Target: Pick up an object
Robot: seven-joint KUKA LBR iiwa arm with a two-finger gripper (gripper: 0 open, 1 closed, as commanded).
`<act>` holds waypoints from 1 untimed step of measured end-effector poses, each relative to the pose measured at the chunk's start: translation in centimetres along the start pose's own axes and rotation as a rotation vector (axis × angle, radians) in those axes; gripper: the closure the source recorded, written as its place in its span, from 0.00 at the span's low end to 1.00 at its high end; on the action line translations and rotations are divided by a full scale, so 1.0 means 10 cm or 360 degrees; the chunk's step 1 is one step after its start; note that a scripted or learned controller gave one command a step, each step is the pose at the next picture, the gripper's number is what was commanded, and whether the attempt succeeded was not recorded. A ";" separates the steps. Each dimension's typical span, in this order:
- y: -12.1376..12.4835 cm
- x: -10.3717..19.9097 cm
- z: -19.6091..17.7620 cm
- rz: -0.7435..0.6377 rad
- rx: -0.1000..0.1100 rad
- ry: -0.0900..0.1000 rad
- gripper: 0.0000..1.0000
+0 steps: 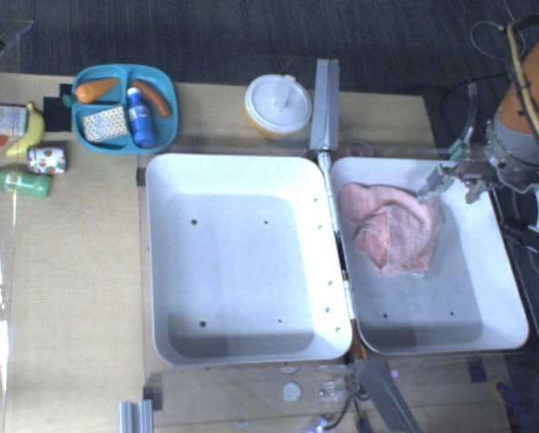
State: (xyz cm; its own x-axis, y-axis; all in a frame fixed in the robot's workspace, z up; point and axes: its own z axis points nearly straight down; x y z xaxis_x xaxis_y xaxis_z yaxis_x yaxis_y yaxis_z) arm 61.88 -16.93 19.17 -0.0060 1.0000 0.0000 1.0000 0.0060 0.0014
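From above, w/ the arm coming in from the right: the gripper (445, 180) sits over the upper right part of the right bin (486, 318), fingers pointing left toward a crumpled pink cloth (391, 226). One finger tip looks to be at or just touching the cloth's top right edge, but the cloth lies in a heap on the bin floor, not between the fingers; can't tell if the jaws are open or closed, too small and blurry. Cloth is in the upper left half of that bin, near the divider. Left bin (242, 260) is just beside it, walls touching approx. along the middle. Off the bins, on the bench at top left, a blue divided tray (163, 84) holds toy food incl. a carrot (97, 89) and a blue bottle (141, 120). Left of it: a banana (27, 133), a small can (47, 160), a green bottle (16, 182) lying flat. A white lidded cup (278, 104) stands above the bins' join.
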 end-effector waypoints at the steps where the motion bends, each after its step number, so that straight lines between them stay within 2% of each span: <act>1: 0.15 -0.24 1.00 -0.0192 -0.0022 -0.0007 0.00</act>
State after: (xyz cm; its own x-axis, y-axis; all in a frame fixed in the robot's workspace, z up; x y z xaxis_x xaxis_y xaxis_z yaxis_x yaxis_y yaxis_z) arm 63.45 -19.35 9.20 -0.1264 0.9920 -0.0055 0.9919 0.1265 0.0150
